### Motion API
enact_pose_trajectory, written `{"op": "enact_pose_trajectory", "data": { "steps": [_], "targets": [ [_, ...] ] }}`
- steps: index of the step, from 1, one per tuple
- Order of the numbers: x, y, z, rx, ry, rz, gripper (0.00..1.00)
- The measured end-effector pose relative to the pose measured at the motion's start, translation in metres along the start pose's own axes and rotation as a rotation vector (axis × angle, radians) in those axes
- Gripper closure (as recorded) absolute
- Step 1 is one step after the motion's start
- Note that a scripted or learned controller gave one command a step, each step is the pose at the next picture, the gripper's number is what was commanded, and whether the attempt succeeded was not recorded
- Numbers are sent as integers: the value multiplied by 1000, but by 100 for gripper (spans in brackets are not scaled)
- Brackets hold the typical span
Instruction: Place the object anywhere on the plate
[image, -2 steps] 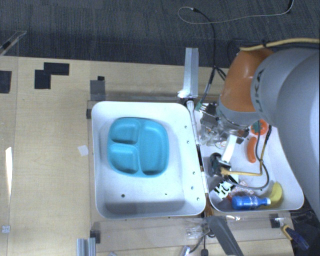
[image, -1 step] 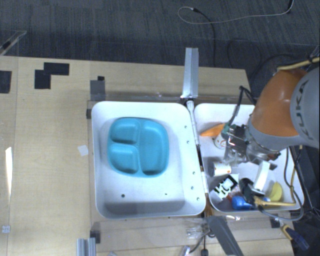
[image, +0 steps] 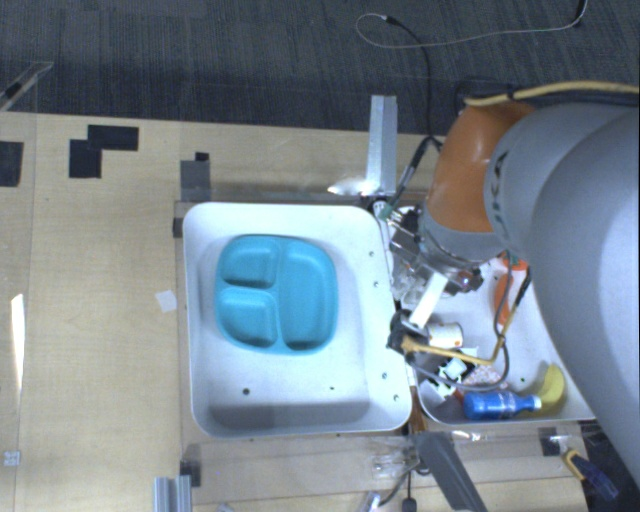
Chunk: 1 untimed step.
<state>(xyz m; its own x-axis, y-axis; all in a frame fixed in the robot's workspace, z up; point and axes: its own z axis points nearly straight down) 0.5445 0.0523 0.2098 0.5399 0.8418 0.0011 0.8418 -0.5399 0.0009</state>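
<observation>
Gripper (image: 420, 330) hangs low over the right bin (image: 430, 405), close to that bin's left wall, with clutter directly beneath it; whether it is released or clenched cannot be told from this slanted view, and nothing can be made out in its grasp. Judging by how things lie, the task is at its start. The blue plate (image: 275, 293) sits in the left bin (image: 290, 400), toward that bin's far edge, its three compartments bare. Candidate objects lie in the right bin: a blue bottle (image: 497, 404) along the near edge, a yellow banana-like piece (image: 550, 385) at the near right (partly hidden by the arm), and small white items (image: 445, 333) under the wrist. Picking, carrying across and setting down all remain.
</observation>
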Motion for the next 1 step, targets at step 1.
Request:
{"op": "enact_pose_trajectory", "data": {
  "steps": [1],
  "targets": [
    [-74,-21,26,1,0,92,100]
  ]
}}
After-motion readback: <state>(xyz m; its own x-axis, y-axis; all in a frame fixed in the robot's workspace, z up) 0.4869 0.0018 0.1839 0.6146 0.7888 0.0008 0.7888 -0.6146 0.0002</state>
